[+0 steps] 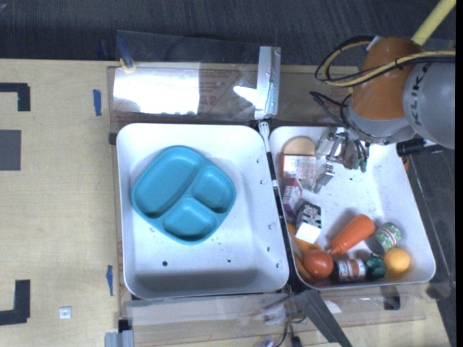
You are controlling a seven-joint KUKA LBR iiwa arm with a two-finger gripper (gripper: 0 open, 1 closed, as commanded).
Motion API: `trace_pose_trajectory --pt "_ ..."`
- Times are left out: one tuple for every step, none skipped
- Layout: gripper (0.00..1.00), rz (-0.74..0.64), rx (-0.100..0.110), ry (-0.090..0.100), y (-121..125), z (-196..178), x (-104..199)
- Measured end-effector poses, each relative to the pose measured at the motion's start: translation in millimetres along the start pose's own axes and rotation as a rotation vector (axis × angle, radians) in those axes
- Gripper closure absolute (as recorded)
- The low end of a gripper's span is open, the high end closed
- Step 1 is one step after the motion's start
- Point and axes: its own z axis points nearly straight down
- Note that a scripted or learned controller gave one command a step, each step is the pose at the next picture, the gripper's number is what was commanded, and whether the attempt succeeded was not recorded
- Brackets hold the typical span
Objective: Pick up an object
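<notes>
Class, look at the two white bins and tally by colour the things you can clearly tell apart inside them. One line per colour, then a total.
Blue: 1, the divided tray in the left bin.
Orange: 1, the carrot.
Red-orange: 1, the round fruit.
Yellow: 1, the small round fruit.
Total: 4. The packets and bottles heaped in the right bin are too jumbled to count.

1. Two white bins sit side by side on the table: the left bin [137,266] and the right bin [405,194].
2. One blue divided plate [184,192] lies in the left bin.
3. One orange carrot [352,233], one red tomato [317,263], one yellow lemon [397,259] and one small bottle [356,269] lie along the right bin's near edge.
4. One gripper [340,154] is over the right bin's far edge.
</notes>
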Motion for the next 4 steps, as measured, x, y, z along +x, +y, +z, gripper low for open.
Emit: trace_pose_trajectory --pt "1.00 -0.002 -0.010 -0.022 6.4 -12.9 -3.9" --pt "1.00 -0.124 -0.010 -0.028 18.0 -144.4 10.1" --pt "1.00 0.082 -0.010 -0.005 113.5 -96.3 43.1" --pt "1.00 0.090 -0.012 -0.021 61.6 -216.1 44.2"
